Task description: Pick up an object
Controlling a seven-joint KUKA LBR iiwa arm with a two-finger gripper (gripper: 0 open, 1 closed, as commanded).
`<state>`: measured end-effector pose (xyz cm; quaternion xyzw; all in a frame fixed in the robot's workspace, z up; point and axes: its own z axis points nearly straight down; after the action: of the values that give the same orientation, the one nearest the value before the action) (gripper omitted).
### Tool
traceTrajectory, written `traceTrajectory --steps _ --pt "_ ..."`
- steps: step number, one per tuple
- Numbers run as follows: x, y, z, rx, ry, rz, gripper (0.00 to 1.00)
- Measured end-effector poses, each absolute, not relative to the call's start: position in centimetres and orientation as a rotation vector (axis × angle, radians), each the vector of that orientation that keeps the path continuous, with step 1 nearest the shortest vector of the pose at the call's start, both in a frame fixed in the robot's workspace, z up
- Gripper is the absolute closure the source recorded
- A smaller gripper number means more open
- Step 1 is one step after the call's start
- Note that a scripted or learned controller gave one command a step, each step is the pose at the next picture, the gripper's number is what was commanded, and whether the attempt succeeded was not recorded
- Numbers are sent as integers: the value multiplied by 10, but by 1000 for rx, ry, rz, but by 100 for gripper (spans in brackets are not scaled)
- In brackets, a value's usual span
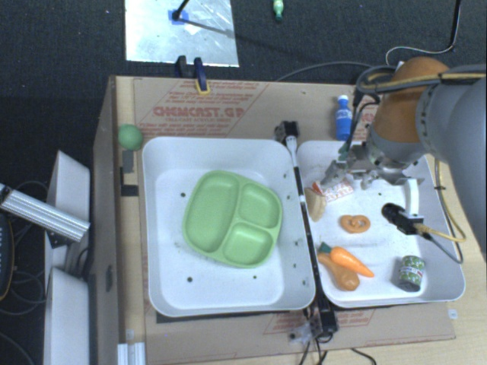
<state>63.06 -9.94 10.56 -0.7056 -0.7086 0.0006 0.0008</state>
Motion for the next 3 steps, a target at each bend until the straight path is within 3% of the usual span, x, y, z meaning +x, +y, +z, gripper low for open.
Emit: traceTrajectory --steps 1,3 --pt "674 -107 91 -2225 -2237 -20 0" --pt "669 -83 85 -2217 -2228 -3 0"
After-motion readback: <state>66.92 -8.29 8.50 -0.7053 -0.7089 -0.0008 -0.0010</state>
